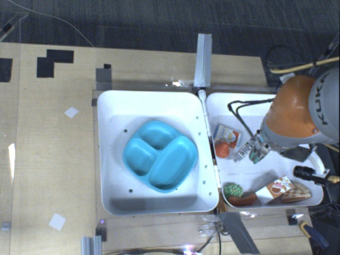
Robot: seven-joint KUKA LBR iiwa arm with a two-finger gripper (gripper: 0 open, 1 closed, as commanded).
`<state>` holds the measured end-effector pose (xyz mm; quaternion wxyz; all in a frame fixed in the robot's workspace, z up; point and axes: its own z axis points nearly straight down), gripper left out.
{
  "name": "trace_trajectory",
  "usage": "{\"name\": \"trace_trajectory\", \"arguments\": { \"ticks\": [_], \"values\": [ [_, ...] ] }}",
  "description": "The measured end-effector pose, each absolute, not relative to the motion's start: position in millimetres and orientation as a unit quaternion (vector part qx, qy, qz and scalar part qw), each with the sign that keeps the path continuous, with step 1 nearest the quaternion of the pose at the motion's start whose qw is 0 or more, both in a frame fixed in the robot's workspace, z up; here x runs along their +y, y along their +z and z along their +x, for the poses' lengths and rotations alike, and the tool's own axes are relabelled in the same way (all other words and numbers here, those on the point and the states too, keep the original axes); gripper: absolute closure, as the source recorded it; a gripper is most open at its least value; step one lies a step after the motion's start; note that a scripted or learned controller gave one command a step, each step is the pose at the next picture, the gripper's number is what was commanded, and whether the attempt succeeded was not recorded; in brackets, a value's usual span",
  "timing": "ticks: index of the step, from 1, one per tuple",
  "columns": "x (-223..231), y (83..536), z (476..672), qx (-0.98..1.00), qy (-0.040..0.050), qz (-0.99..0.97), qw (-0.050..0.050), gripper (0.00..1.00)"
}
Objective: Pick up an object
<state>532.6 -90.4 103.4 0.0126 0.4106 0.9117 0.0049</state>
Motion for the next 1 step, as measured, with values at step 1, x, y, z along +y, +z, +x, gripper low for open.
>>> {"name": "trace_trajectory", "arguments": {
  "ticks": [1],
  "values": [
    [-151.5, 89.5, 609.0, 0.911, 0.0013, 0.412, 0.007, 1.0]
  ]
}}
